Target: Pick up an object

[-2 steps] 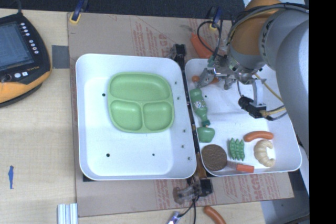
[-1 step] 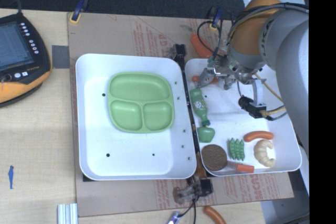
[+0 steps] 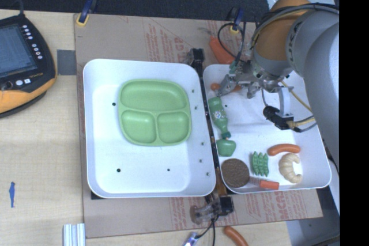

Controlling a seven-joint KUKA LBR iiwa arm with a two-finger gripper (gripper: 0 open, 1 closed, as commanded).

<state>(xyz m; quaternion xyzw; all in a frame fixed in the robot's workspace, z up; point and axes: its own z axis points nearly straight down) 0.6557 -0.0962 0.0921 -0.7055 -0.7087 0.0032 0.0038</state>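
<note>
The green bottle lies on its side along the left wall of the right bin, the closest toy to the gripper, so it looks the likeliest pick. Its long axis runs up and down the bin wall, neck towards the far end, base towards the green pepper just below it. The gripper hangs low at the far end of that bin, just up and to the right of the bottle; whether it is open or closed I cannot tell. Nothing appears lifted yet, so the grasp and lift remain.
</note>
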